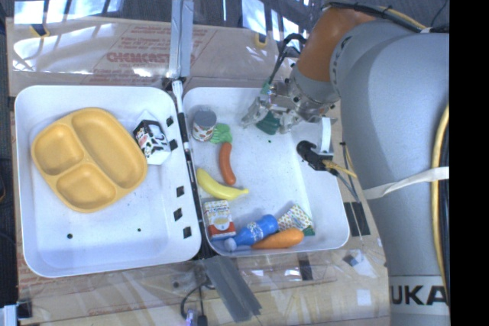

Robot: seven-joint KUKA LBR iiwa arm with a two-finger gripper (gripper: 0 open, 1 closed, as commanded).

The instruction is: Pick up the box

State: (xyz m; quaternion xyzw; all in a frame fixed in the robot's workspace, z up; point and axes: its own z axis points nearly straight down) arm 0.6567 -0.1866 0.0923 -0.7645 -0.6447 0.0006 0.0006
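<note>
Grey arm w/ orange band reached in from right; two-finger gripper (pixel 267 117) hung low over far part of right white bin (pixel 263 97). Jaws: couldn't tell. Small red-and-white carton box (pixel 219 220) lay at near-left corner of same bin, beside blue bottle (pixel 256 230), well apart from gripper. Judged: box untouched, whole pick left to do.

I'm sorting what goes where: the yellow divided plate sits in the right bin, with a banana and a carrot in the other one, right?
Not quite. The camera view shows the yellow divided plate in the left bin; the banana and carrot lie in the right bin.
</note>
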